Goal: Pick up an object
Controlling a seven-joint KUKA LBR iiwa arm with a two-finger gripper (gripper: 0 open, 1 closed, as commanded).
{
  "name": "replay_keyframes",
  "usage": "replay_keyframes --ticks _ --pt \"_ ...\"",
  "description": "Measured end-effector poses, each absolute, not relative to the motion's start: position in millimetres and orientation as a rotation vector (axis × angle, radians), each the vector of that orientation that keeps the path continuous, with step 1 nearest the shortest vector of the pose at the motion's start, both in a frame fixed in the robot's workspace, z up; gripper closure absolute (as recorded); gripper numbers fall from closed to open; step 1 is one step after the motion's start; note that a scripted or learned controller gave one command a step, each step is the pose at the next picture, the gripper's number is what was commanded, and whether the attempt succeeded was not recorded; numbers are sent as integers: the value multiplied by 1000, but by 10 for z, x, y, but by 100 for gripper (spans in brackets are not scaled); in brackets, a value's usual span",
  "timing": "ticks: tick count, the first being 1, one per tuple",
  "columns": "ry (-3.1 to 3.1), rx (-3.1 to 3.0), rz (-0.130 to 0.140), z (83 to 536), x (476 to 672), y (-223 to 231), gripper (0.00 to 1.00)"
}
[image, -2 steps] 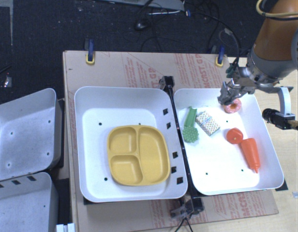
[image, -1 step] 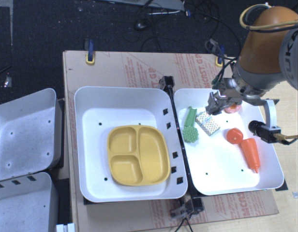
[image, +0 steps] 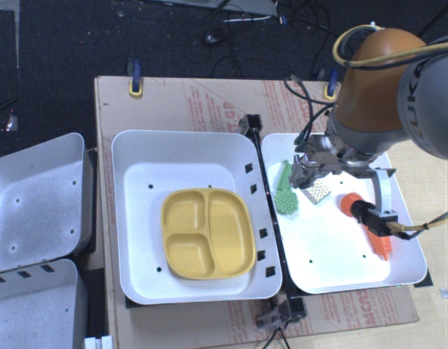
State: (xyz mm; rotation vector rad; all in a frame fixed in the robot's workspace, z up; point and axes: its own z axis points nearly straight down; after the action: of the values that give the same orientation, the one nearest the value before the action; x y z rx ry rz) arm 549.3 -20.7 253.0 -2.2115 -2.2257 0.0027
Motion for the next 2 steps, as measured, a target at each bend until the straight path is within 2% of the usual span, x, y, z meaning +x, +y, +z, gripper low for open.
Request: replay_keyframes --ticks 2 --pt "-2228 -2209 2 2569 5126 800 100"
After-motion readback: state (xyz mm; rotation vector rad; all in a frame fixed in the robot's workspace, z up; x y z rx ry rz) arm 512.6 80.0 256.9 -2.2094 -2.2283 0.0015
